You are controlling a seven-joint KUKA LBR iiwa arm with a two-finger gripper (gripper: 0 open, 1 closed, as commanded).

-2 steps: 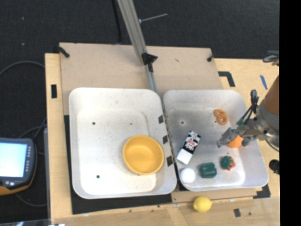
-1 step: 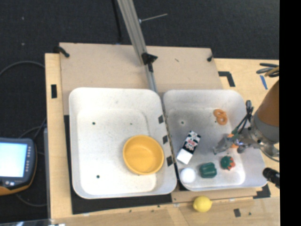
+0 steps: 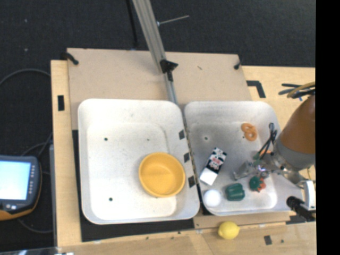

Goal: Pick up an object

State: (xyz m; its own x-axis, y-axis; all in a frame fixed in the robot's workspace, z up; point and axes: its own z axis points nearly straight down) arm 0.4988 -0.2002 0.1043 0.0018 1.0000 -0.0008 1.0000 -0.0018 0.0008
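Observation:
The arm with its orange band (image 3: 302, 125) reaches into the right bin (image 3: 223, 116) from the right. Its gripper (image 3: 253, 169) hangs low over the bin's right half. Just below it lies a small green and red thing (image 3: 256, 184), and left of that a dark green block (image 3: 235, 192). An orange ring-shaped piece (image 3: 248, 131) lies up and to the left of the gripper. A black and white box (image 3: 213, 163) sits near the bin's middle, with a white ball (image 3: 212, 197) at the front.
A yellow bowl (image 3: 161, 173) stands in the left bin (image 3: 106, 121), near its front right. A yellow ball (image 3: 228, 230) lies on the bench in front of the right bin. A metal pole (image 3: 151, 31) slants up behind the bins.

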